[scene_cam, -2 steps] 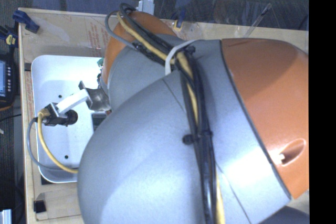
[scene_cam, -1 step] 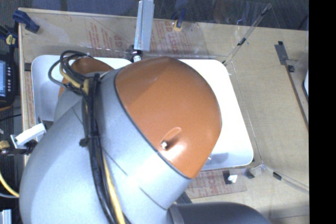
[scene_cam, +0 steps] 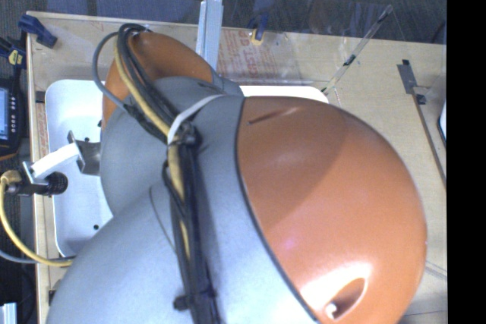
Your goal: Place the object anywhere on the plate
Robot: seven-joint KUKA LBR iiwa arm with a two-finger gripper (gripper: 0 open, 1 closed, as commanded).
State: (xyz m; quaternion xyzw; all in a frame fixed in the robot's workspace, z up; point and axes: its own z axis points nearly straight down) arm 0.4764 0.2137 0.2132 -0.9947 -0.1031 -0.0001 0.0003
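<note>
The arm (scene_cam: pixel 250 216) takes up most of the camera view, its grey casing and broad orange dome sitting close under the lens and covering the middle and right of the bench. A bundle of black and yellow cables (scene_cam: pixel 178 163) runs along the grey casing, held by a white tie, and loops up over a second orange section near the top left.

Behind the arm lies the pale wooden bench (scene_cam: pixel 364 64), with a printed sheet and clear plastic pieces near its far edge. An upright metal post (scene_cam: pixel 210 26) stands at the far side, just left of centre.

The left white bin (scene_cam: pixel 68 110) shows as a rounded corner and a strip of floor beside the arm; only a thin slice of the right bin's rim (scene_cam: pixel 281 91) peeks out above the orange dome.

At the left bin, a small metal and white piece (scene_cam: pixel 76 155) juts from the arm's side; whether this is the gripper, and whether it is released or clenched, cannot be told. The object and the plate are hidden behind the arm, so their places cannot be told.
</note>
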